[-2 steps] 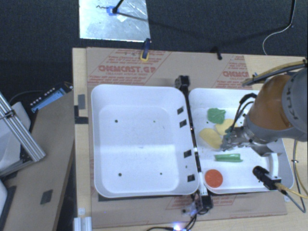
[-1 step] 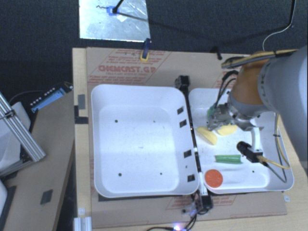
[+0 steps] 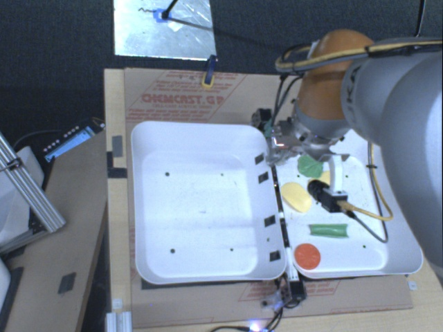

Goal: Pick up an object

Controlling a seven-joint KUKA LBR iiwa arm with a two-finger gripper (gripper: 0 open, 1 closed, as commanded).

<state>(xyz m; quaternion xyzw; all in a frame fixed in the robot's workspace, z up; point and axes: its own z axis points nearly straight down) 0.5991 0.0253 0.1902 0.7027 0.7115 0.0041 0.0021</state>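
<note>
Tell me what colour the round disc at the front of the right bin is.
Orange-red. The disc lies near the right bin's front edge, clearest in the camera view.

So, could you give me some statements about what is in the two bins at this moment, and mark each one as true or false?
1. The yellow object lies in the right bin. True.
2. The orange disc lies in the left bin. False: it lies in the right bin, near its front corner.
3. The flat green strip lies between the yellow object and the orange disc. True.
4. The arm reaches over the left bin. False: it is over the right bin.
5. A light green object lies beyond the yellow object, close under the wrist. True.
</note>
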